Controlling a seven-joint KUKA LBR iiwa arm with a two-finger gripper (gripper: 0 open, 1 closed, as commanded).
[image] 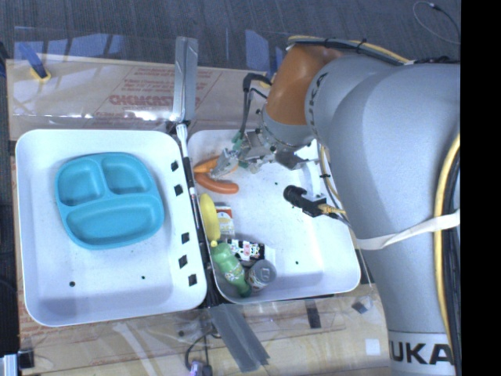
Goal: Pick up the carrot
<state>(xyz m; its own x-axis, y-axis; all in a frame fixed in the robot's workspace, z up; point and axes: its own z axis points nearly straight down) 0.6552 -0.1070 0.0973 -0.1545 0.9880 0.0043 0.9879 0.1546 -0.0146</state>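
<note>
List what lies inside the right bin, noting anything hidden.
Carrot, sausage, banana, green bottle and can crowd the bin's left side. The arm covers its far right corner, so anything there is hidden.

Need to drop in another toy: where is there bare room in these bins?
The left bin is bare below and right of the blue plate in the view. The right bin has a bare patch right of the banana, above the can. Its left side is crowded: carrot, sausage, banana, green bottle, with the gripper by the carrot.
</note>
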